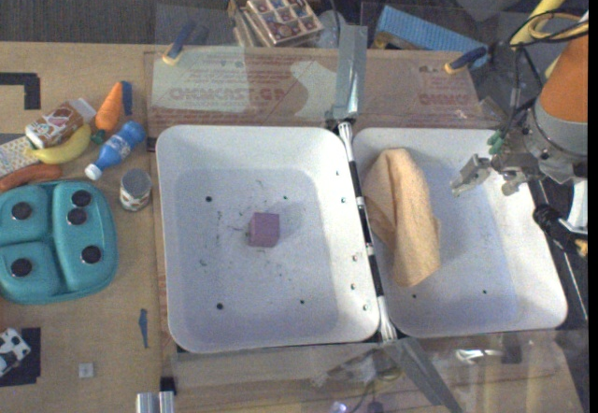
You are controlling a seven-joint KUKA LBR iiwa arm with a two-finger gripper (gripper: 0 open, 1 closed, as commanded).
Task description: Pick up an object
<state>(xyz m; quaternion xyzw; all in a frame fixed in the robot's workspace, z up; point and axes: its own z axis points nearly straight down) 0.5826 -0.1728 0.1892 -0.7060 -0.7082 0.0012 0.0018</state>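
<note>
At the far left of the worktop (131, 56) we list a teal compartment tray (54, 239) with dark round pieces in its wells. Above it we note a banana (58, 150), an orange carrot-shaped toy (111, 106), a small blue and white bottle (116, 149) lying on its side, and a small tin can (135, 188) standing upright just beside the tray.

Next we enter the left bin (187, 159), white and shallow. It holds one small purple cube (264, 229), resting near the middle of the floor, apart from all walls.

The right bin (523, 308) touches the left bin along a shared edge. We record a tan folded cloth (404, 213) lying lengthwise in its left part, close to that shared edge.

At the right, the grey arm with its orange band (572, 84) reaches over the right bin's upper right part. The claw (478, 174) hangs there, well apart from the cloth, with nothing between its fingers; whether they are spread or pressed together we cannot tell.
</note>
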